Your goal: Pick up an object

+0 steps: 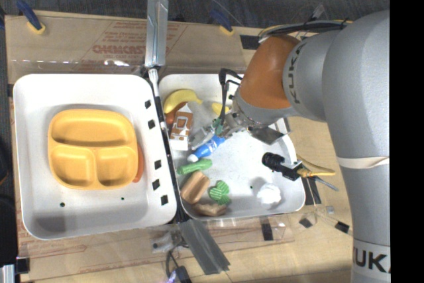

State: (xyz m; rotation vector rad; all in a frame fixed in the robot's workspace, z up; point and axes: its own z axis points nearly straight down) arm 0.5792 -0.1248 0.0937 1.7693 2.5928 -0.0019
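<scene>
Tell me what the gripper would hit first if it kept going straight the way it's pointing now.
Probably the blue and white tube. The gripper points down and leftward into the right bin, and the tube lies just beyond its tip. Depth is hard to judge from this slanted view.

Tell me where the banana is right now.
The banana lies in the right bin, at its far left corner near the divider, just beyond the small brown packet.
</scene>
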